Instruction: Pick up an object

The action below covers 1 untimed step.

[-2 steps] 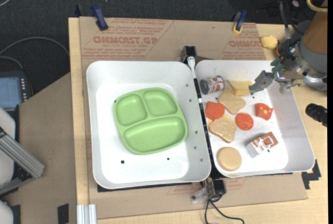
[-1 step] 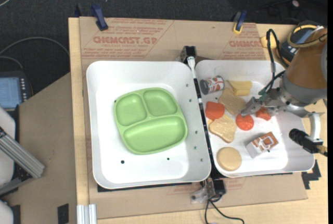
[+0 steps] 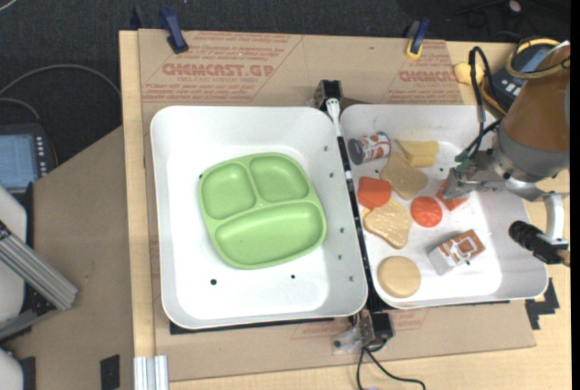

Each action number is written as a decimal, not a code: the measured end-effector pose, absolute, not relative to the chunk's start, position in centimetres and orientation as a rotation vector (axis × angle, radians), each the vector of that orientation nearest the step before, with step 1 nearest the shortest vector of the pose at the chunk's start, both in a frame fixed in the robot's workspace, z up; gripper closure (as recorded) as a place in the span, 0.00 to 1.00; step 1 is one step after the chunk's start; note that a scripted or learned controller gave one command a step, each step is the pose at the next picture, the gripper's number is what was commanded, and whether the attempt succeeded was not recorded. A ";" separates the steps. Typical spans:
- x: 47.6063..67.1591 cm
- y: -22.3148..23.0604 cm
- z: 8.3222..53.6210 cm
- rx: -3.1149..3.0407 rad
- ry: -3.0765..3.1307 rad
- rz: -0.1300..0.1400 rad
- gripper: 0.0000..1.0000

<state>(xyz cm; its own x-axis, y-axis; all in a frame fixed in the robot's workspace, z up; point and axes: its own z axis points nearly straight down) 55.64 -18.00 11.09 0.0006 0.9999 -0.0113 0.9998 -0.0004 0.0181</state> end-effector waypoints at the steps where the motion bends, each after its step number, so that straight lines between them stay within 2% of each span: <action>1: 55.7 -18.0 12.0 2.207 2.205 0.008 1.00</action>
<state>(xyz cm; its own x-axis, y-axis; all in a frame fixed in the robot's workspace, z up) 55.65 -18.00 12.04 0.0009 0.9999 -0.0120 0.9998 -0.0007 0.0195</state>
